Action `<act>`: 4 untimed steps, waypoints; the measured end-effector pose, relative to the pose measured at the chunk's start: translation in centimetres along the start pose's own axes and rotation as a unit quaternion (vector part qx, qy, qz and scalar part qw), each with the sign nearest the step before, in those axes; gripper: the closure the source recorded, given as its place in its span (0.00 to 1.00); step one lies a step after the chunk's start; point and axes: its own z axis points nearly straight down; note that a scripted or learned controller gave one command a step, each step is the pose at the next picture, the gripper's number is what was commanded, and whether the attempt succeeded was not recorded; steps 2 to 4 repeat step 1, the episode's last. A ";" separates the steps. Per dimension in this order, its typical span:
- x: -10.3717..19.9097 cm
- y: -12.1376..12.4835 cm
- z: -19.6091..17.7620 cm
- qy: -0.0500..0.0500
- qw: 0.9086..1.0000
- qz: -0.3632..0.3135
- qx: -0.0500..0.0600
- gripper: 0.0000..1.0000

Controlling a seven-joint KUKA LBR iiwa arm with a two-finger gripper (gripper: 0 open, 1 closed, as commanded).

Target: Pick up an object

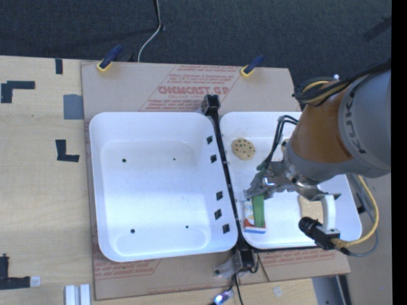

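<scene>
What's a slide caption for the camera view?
KUKA arm's claw lowered over a green box in the right bin, a cookie nearby, left bin alongside.

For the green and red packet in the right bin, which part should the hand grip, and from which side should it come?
Grip the green and red packet across its narrow width, near the middle, coming from straight above. It lies flat with its long side running beside the divider, so the long edges are probably the easiest to span. The hand is over its upper end.
</scene>
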 end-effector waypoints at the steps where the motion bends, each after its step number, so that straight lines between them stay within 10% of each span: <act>1: 10.9 -0.2 -5.2 0.001 1.000 -0.003 -0.003 1.00; 4: 10.9 -0.2 -5.2 0.001 1.000 -0.003 -0.003 1.00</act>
